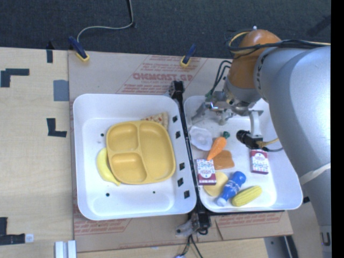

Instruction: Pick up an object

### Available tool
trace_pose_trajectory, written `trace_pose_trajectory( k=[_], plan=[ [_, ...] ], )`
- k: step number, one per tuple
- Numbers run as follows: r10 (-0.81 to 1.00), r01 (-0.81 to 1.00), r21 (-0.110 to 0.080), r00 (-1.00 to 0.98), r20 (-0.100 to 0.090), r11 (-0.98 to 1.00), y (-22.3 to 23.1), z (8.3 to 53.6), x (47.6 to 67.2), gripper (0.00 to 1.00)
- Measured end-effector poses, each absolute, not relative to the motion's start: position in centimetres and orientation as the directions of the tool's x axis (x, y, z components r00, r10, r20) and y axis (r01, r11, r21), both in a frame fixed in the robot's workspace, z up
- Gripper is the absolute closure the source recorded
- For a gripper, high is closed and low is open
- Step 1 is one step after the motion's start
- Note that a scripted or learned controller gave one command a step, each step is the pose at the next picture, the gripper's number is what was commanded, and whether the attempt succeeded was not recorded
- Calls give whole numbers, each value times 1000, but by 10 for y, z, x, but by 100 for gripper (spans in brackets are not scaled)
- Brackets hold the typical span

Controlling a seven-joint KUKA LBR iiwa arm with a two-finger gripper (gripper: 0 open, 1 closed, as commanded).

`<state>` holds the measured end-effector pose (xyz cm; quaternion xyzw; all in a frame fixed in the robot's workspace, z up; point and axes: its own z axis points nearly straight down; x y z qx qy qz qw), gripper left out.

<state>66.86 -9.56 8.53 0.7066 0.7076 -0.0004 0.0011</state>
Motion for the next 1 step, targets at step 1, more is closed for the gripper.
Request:
trace_pose_trajectory(
  k=[1],
  plan=[
    [1000, 1000, 1, -1, -3, 1, -95, 85, 669, 0]
  ],
)
